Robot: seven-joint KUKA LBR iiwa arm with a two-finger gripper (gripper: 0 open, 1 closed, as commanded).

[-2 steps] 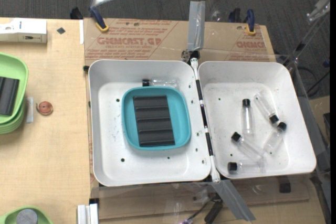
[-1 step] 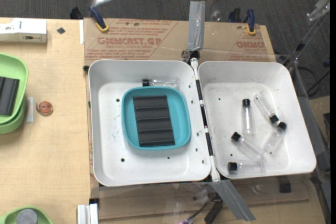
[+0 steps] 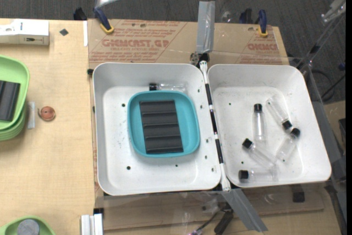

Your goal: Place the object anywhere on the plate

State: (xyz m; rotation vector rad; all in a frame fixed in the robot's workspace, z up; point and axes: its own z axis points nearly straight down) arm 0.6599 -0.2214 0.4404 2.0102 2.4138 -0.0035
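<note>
A dark carpeted floor runs across the top of the frame, and a pale wooden bench fills the left side. At the left edge a green tray is cut off by the frame, with a small copper-coloured disc just to its right on bare wood. A cardboard sheet lies under both bins, clamped at its upper corners.

The left bin holds a teal plate with a black ribbed insert at its middle. Bare white floor rings the plate, broadest along the lower edge. One clear vial with a black cap lies just beyond the plate's upper rim, not on it.

The bins' inner rims meet at centre. In the right bin, several clear black-capped vials lie scattered across the centre and lower right, some touching; its upper left corner is open. Whether the claw is released or clenched cannot be told.
</note>
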